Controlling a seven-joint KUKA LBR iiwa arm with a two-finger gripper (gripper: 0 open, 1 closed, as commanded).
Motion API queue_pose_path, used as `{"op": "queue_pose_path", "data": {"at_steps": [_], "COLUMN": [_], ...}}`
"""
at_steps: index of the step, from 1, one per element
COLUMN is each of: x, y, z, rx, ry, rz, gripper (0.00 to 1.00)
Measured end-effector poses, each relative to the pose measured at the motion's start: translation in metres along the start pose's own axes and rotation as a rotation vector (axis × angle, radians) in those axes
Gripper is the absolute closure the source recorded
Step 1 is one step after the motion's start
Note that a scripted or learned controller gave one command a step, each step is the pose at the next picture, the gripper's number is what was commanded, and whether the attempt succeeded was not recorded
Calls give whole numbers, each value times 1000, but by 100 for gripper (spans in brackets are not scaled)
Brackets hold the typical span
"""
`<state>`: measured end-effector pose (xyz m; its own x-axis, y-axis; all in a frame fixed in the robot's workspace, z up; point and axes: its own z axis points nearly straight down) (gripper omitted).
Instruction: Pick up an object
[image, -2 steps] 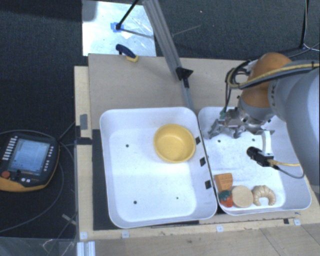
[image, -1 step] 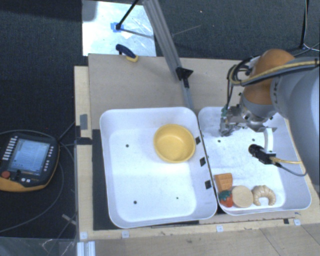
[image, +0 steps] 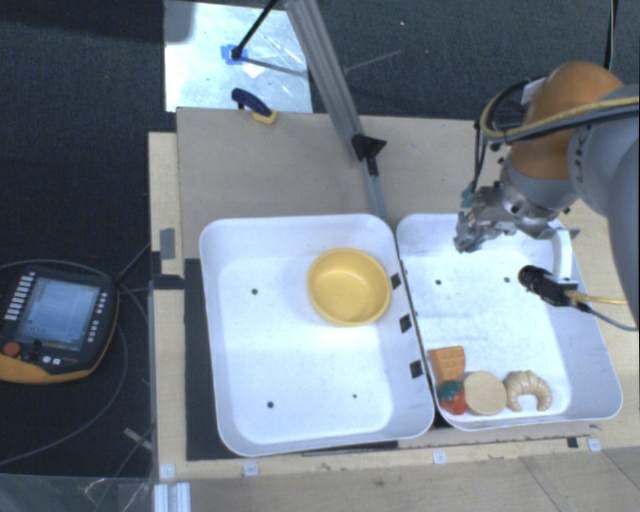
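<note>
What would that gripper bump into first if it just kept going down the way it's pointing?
Probably the bare white floor of the right bin. The gripper points down near its far-left corner, though height is hard to judge.

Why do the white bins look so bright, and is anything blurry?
Camera view: overhead light washes out the left bin and right bin, hiding detail; the bowl casts a soft shadow; the tool looks slightly blurred; the toy food is small and soft-edged.
</note>
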<state>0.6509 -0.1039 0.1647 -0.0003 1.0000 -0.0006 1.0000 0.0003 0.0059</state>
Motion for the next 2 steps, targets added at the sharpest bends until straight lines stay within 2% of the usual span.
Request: {"op": "queue_pose_path", "data": {"at_steps": [2], "x": [-1], "y": [-1], "z": [-113], "rx": [1], "ry": [0], "rz": [0], "gripper": [100]}}
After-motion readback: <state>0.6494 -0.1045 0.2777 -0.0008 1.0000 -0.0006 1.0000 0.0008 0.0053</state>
